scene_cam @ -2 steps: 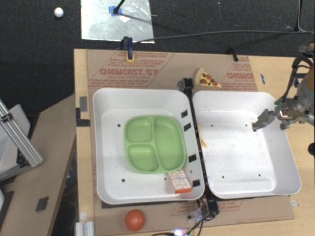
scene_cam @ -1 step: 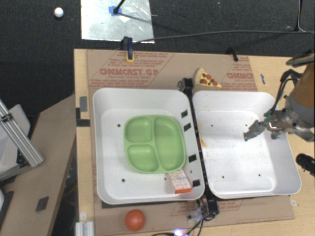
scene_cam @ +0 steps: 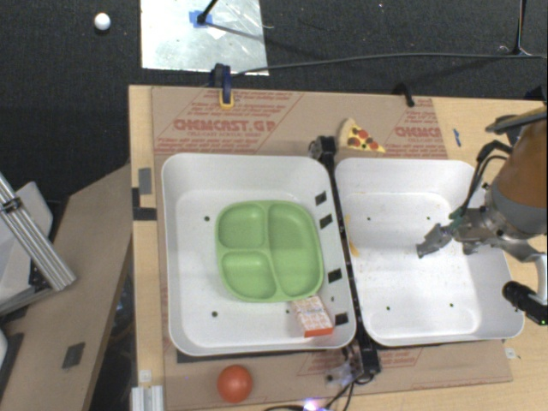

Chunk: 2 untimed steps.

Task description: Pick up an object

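Two shallow white bins sat side by side on the worktop (scene_cam: pixel 282 114), which was covered with brown cardboard printed in red lettering. The left bin (scene_cam: pixel 184 229) carried a green divided plate (scene_cam: pixel 269 250) with four compartments, lying flat near the bin's middle. Just below the plate, close to the bin's near wall, lay a small boxed packet (scene_cam: pixel 313 317) in red, white and orange.

The right bin (scene_cam: pixel 402 315) had a bare white floor marked with a few small dark dots. The grey arm (scene_cam: pixel 518 187) reached in from the right over this bin, and its claw (scene_cam: pixel 431 244) hung low above the bin floor in the bin's right half, pointing to the left. Whether the claw was apart or together could not be told from this slant, and nothing was visible in its grip.

Outside the bins, a toy pizza slice (scene_cam: pixel 361 137) rested on the cardboard just beyond the far edge of the right bin, near the gap between the two bins. A red-orange ball (scene_cam: pixel 235 383) sat on the worktop in front of the left bin. Farther back, a small white ball (scene_cam: pixel 103 21) lay on the dark surface beside a shiny sheet (scene_cam: pixel 203 26).
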### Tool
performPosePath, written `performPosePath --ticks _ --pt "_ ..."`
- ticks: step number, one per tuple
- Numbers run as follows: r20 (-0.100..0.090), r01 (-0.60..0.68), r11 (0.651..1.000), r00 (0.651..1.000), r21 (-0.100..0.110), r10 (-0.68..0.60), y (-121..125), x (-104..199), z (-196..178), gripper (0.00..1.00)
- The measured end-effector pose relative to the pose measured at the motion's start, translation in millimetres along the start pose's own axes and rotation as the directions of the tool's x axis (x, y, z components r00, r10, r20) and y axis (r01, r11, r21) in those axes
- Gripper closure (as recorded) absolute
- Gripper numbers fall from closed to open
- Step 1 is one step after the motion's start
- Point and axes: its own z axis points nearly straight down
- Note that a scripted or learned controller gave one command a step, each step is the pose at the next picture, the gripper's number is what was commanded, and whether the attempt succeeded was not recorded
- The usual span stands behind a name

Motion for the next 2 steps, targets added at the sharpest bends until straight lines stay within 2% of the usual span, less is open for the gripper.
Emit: performPosePath --ticks 1,2 --pt "-0.001 0.0 1.0 1.0 0.0 0.0 -2 1 42 0.0" --pt "0.001 0.001 1.0 1.0 -0.006 -0.001 0 1 29 1.0"
